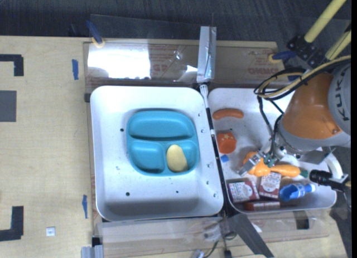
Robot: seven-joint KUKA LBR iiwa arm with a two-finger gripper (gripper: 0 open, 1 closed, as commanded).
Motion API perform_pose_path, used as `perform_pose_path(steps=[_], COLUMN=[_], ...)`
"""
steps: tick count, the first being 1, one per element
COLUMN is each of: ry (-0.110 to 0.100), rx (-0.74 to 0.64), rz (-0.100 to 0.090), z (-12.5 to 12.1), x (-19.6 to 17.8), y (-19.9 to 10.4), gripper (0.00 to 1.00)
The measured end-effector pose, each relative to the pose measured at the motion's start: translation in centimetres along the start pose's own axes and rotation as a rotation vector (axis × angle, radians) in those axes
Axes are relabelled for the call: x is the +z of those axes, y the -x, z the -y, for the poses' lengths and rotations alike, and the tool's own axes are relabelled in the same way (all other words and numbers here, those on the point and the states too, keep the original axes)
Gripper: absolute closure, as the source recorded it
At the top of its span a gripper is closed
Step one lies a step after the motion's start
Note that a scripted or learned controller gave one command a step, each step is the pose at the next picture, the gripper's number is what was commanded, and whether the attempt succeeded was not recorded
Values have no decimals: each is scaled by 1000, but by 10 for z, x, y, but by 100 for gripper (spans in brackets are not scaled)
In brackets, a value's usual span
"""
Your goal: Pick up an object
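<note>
My gripper (260, 160) is low in the right bin (254, 102), below the arm's orange band (310, 112). It sits right at the left end of an orange carrot (281, 169), and from this angle I cannot tell whether it is touching the carrot. An orange sausage (228, 113) lies at the back of this bin, with a small red-orange fruit (226, 141) nearer the divider. Along the front wall are two red-and-white packets (241, 190) (270, 183) and a blue bottle (294, 190).
The left bin (109, 112) holds a blue divided plate (162, 127) with a yellow lemon-like piece (177, 157) in its lower right compartment. A clear plastic sheet (145, 56) and a metal post (206, 50) stand behind the bins. Cables (279, 81) trail from the arm.
</note>
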State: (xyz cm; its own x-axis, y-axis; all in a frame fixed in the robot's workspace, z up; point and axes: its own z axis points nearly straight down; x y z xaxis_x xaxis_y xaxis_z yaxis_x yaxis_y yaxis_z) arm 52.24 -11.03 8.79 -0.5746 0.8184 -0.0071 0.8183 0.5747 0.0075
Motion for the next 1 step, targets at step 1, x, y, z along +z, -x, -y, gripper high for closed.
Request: perform_pose_path(steps=[1], ry=[6], rx=[3], rz=[3], z=[-2], x=[-12], y=[1], gripper=[100])
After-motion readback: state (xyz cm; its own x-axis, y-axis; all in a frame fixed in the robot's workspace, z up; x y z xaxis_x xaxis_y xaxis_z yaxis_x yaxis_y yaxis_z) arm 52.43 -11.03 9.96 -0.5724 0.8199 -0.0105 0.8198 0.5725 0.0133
